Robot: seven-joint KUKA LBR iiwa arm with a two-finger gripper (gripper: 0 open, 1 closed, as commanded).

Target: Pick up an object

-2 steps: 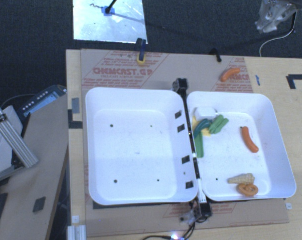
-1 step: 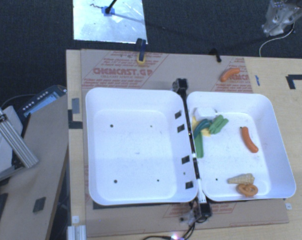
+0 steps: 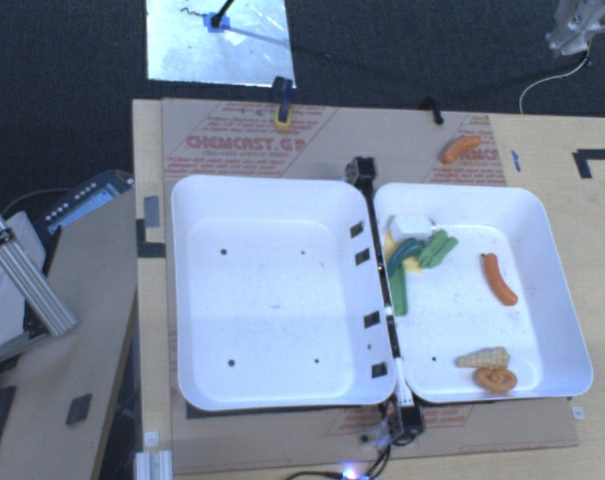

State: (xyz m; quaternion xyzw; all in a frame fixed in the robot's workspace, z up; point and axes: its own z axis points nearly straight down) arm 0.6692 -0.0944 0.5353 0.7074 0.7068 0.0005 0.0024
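Dark carpet surrounds my bench (image 3: 282, 138). At one o'clock, the gripper (image 3: 580, 16) hangs high off the bench, blurred and cut by the frame; I cannot tell its state. Right bin (image 3: 552, 268) holds green pieces (image 3: 417, 258), a sausage (image 3: 499, 278) and a pretzel (image 3: 495, 379).

I see a dark carpeted floor (image 3: 62, 68) around the far and left sides of the surface (image 3: 552, 133), which is pale wood. A shiny metal sheet (image 3: 217, 28) lies on the floor at the far left, reflecting light. A brown printed cardboard sheet (image 3: 312, 138) covers the surface. At the near left I note a second wooden panel (image 3: 82, 348) and a slanted aluminium rail (image 3: 22, 278).
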